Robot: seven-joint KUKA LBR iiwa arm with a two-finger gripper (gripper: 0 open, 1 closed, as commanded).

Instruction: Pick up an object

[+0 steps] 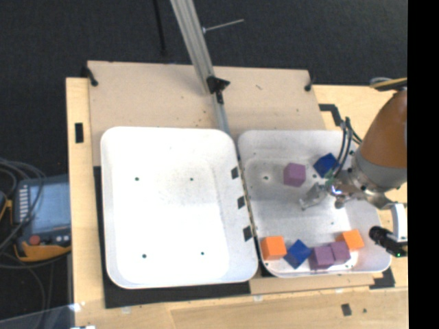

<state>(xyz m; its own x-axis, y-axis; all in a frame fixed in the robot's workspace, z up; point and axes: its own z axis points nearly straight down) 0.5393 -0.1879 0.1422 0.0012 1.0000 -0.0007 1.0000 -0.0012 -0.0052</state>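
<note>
Above the smooth right bin [274,149], end effector [317,196]; grip state unclear; foam-like cubes.

The left bin [171,204] offers open floor throughout. In the right bin [274,156], a purple block [294,174] and a blue block [326,164] crowd the far middle, while a row of blocks [312,251] lines the near wall, leaving bare floor between them.
</note>
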